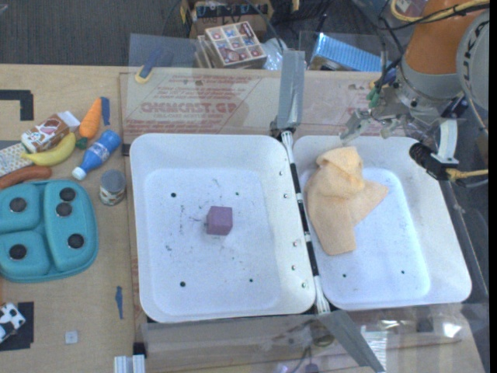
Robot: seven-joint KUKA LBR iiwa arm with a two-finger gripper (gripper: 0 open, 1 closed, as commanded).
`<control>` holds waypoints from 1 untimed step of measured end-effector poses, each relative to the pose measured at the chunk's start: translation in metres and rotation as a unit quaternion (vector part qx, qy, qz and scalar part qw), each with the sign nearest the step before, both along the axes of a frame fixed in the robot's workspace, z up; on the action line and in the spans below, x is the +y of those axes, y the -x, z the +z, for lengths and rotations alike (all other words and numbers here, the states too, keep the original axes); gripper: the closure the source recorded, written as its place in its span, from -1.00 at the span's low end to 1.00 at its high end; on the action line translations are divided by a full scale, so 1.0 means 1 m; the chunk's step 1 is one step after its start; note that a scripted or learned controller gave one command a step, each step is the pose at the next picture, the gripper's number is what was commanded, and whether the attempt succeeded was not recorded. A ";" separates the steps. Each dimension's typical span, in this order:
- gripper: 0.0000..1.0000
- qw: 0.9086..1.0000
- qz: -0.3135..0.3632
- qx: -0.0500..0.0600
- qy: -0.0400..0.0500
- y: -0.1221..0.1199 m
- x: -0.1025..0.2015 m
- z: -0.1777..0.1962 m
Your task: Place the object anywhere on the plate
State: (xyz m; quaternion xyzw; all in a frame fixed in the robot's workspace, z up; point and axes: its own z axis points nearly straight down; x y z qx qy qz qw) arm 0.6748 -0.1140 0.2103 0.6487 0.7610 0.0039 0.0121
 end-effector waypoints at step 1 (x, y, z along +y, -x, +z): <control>1.00 1.000 0.000 -0.002 0.000 -0.001 0.000 0.010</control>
